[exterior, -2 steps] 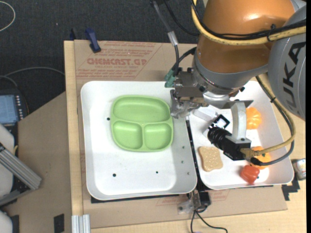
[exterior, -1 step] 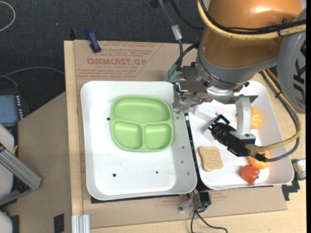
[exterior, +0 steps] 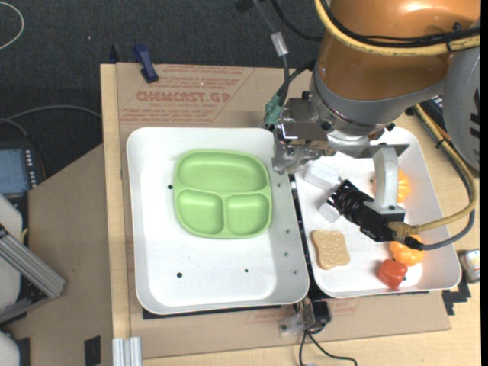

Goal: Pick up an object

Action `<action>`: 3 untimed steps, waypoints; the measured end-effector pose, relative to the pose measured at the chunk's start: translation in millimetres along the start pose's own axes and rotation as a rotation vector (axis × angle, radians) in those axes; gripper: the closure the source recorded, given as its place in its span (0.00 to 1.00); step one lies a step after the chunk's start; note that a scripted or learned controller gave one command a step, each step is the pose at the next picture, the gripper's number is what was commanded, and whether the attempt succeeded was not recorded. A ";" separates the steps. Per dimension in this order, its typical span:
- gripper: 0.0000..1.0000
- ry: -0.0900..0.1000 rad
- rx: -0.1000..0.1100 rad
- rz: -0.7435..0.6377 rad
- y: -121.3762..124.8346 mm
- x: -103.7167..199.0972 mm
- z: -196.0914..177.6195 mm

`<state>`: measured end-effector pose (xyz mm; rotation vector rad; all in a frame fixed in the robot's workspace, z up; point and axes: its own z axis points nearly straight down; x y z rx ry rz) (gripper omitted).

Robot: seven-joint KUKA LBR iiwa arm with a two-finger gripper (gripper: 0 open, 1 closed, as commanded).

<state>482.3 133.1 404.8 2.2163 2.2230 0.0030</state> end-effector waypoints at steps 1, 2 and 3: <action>1.00 0.000 -0.002 -0.001 0.4 0.6 -10.1; 1.00 0.004 -0.001 -0.005 -3.1 70.9 -40.8; 1.00 -0.004 0.013 0.009 -3.8 16.2 34.5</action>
